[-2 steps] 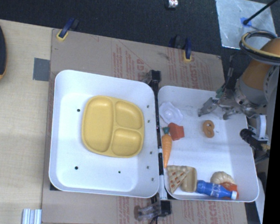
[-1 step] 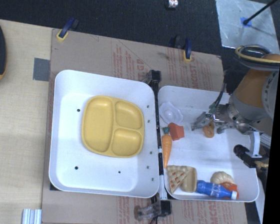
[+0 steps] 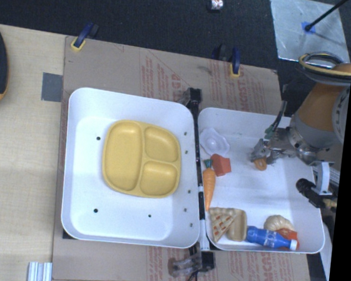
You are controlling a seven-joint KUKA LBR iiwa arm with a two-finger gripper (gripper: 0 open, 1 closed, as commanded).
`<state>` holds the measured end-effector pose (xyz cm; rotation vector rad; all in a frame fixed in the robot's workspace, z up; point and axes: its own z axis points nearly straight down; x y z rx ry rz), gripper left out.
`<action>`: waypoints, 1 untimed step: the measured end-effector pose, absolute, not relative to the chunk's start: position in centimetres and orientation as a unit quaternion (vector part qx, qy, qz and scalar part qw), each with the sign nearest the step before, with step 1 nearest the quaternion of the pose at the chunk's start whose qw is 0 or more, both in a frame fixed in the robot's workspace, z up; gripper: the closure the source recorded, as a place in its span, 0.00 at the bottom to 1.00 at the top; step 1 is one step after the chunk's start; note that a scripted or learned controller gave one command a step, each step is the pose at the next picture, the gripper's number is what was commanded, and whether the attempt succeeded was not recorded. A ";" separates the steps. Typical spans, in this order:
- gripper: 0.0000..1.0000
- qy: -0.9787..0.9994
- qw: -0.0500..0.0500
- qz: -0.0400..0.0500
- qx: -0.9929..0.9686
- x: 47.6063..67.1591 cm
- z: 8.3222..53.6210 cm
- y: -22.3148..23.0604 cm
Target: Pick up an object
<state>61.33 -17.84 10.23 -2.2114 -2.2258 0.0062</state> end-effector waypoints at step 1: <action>1.00 -0.710 -0.001 -0.001 -0.704 63.6 19.6 -6.4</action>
